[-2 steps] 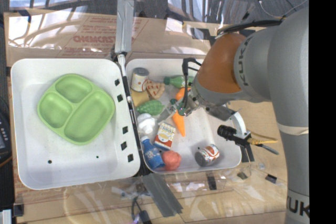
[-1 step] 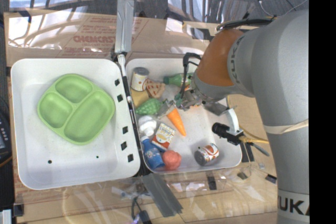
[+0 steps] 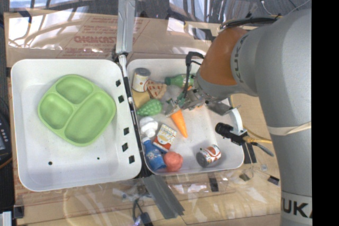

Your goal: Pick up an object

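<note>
My gripper [image 3: 184, 102] reaches down into the middle of the right bin [image 3: 229, 165], just above the thick end of an orange carrot [image 3: 179, 122]. Close on its left lie a green bumpy vegetable [image 3: 150, 108] and a brown toast-like piece [image 3: 155, 89]. A green bottle-shaped thing [image 3: 178, 80] lies just behind the gripper, partly hidden by the arm. The bulky orange-banded wrist [image 3: 225, 61] covers the bin's back right part. Nothing is visibly held.
Along the right bin's left and front sides sit a small can [image 3: 140, 79], a white item [image 3: 148, 126], a small carton [image 3: 166, 136], a blue can [image 3: 152, 156], a red ball [image 3: 173, 161] and a silver-orange ball [image 3: 209, 155]. The left bin [image 3: 32, 166] holds a green divided plate [image 3: 77, 109].
</note>
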Tool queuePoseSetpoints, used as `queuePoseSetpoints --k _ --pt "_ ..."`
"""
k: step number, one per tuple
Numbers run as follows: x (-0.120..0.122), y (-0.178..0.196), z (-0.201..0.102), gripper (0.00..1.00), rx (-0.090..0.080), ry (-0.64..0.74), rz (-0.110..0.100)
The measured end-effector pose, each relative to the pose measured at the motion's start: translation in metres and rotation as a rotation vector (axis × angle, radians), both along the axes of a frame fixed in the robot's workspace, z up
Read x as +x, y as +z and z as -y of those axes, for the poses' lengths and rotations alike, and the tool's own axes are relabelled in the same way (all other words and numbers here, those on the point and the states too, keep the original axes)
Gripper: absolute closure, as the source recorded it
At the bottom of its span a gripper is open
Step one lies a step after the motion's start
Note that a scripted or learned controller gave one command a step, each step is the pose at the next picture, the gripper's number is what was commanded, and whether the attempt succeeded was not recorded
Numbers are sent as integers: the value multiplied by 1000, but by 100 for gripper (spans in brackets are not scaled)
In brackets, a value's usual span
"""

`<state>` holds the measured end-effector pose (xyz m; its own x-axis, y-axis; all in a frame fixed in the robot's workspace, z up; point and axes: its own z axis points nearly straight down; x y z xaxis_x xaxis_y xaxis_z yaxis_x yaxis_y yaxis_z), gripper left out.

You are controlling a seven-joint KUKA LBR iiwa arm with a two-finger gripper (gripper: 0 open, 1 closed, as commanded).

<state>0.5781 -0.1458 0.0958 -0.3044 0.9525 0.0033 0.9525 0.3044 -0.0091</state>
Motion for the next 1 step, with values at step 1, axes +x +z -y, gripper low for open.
queuePoseSetpoints --k 1 --pt "7 93 -70 100 1 219 4"
